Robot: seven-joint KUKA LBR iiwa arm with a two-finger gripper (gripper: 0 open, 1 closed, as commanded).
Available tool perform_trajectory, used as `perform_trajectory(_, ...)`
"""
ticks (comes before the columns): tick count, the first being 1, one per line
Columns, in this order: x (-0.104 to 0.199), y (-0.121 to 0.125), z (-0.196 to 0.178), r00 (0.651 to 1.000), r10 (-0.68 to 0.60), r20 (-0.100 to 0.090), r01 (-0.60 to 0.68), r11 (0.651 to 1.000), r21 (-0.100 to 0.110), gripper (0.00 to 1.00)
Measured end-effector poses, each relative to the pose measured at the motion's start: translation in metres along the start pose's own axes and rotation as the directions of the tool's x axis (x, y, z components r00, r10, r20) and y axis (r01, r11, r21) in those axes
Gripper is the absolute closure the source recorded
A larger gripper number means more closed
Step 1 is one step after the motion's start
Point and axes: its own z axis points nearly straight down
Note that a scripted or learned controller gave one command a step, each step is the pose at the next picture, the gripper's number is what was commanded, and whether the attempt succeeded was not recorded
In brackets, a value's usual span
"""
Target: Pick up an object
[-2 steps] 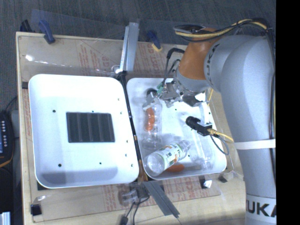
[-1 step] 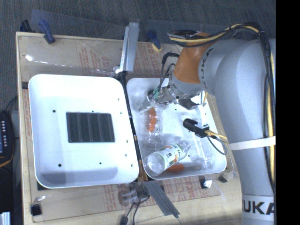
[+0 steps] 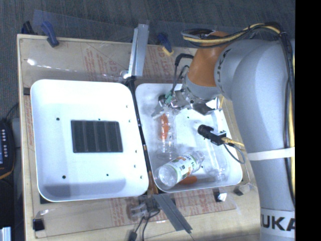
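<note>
bench, two white bins

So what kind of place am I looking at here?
Probably a robotics lab test bench: a grey KUKA arm reaches over two shallow white plastic bins, fixed to a wooden board with blue clamps.

A pale wooden tabletop printed with faint red lettering carries two shallow white bins side by side, set on dark carpeted floor. The left bin has a dark ribbed rectangular panel on its floor and small dark dots around it. The right bin sits just beside it, the two rims meeting along a dark divider. A grey metal bar rises from the junction at the far edge, and another angles off the near edge. Two blue clamps grip the tabletop's far side.
</note>
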Motion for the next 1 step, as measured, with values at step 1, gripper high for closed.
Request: perform_trajectory(1,0.0365,0.0304,-0.0971,0.998,0.067,0.000,-0.067,0.998,-0.001,1.00)
